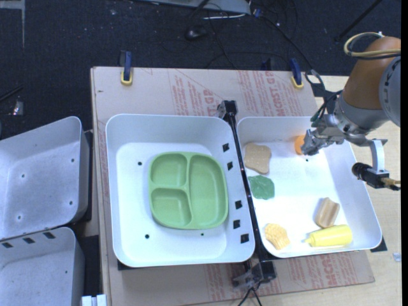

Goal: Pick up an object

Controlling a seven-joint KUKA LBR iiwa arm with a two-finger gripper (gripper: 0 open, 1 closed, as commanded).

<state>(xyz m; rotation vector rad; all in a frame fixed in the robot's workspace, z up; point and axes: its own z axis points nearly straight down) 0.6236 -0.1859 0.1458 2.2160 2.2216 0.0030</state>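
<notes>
The right bin (357, 190) holds a tan bread slice (257, 158), a green leafy piece (261, 187), a yellow crinkled piece (276, 236), a tan wedge (327, 212) and a yellow corn-like piece (330, 236). An orange object (299, 144) lies at the bin's far edge. My gripper (310, 146) hangs right next to that orange object, on its right side, low over the bin. The arm's wrist covers most of the gripper.
The left bin (127, 145) holds a green divided tray (189, 190). A black divider (239, 183) runs between the bins. Blue and yellow clamps (127, 67) hold the cardboard base at the back. White bin lids (38, 171) lie at far left.
</notes>
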